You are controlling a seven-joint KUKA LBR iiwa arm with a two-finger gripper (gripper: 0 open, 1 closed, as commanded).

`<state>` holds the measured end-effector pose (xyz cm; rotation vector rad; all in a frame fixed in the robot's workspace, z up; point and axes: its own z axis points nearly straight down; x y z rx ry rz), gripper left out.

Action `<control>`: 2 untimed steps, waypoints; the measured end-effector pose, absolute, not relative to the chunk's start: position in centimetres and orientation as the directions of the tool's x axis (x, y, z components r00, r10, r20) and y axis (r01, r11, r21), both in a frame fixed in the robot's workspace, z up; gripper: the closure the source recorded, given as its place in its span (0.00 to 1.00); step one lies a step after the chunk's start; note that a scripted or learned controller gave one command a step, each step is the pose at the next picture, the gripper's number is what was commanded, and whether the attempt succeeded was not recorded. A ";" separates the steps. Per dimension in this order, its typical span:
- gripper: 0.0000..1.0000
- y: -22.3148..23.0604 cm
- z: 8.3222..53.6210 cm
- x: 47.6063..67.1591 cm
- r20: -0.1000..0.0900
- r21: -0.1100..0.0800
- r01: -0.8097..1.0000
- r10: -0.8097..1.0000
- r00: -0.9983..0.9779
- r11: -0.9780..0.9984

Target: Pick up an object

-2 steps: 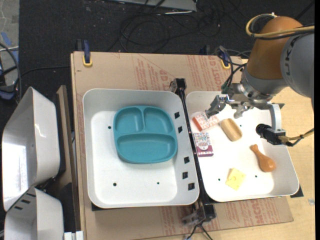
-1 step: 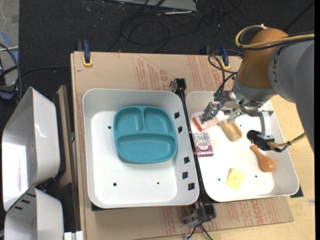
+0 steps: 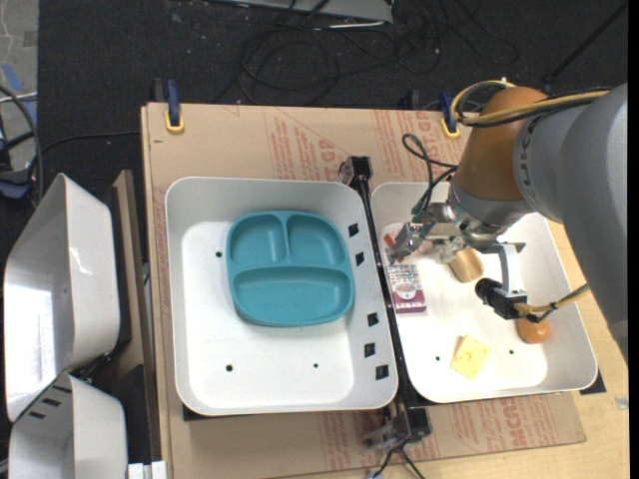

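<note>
Objects lie loose in the right bin (image 3: 569, 372): a pink packet (image 3: 406, 289), tan cylinder (image 3: 465, 264), yellow piece (image 3: 470, 356), orange item (image 3: 534, 329). The gripper (image 3: 419, 236) hangs low above the packet; its grasp cannot be told. Nothing looks lifted, so the pick seems undone. A teal plate (image 3: 291, 268) sits in the left bin (image 3: 190, 297).

The brown bench (image 3: 300, 138) bears two white bins (image 3: 200, 297) (image 3: 519, 367) side by side.

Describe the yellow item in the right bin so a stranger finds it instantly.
Start at the right bin, the one the arm reaches over. Near its front edge lies a small yellow block, alone. It is the sole yellow thing, flat-sided, unlike the round orange ball nearby.
</note>
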<state>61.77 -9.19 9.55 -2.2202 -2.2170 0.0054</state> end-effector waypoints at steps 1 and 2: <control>1.00 -9.2 10.9 62.0 0.000 0.001 1.000 1.000 0.002 -0.002; 1.00 -9.4 17.3 61.8 -0.001 0.006 1.000 1.000 0.002 -0.002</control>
